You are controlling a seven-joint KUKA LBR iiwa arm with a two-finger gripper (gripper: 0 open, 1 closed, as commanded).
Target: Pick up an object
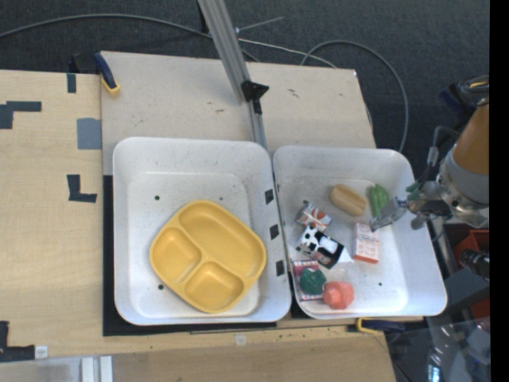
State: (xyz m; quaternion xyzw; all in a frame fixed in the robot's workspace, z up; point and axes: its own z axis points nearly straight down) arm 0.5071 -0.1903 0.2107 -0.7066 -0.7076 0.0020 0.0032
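— Looking at the right side first: where is the arm?

— It reaches in over the right rim of the right bin (413, 173). The gripper (390, 213) hangs low above the bin's right half, just right of a green object (378, 198) that lies beside a tan, bun-like piece (347, 199) toward the far side.

— Does it hold anything?

— Nothing shows between its fingers, and how wide they stand I cannot tell (they are small and blurred against the white floor).

— What else lies in that bin?

— A small white and orange carton (367, 243) sits just near of the gripper. Left of it is a black and white cow-patterned toy (320, 247), with a red and white packet (313, 216) just beyond it. At the near edge rest a reddish round toy (339, 294) and, touching its left side, a green piece on a red wrapper (310, 278).

— And the left bin (127, 213)?

— It holds a yellow divided plate (207, 255), three compartments, lying flat and turned at an angle. A grey pole (227, 42) slants in from the far edge to where the two bins meet.
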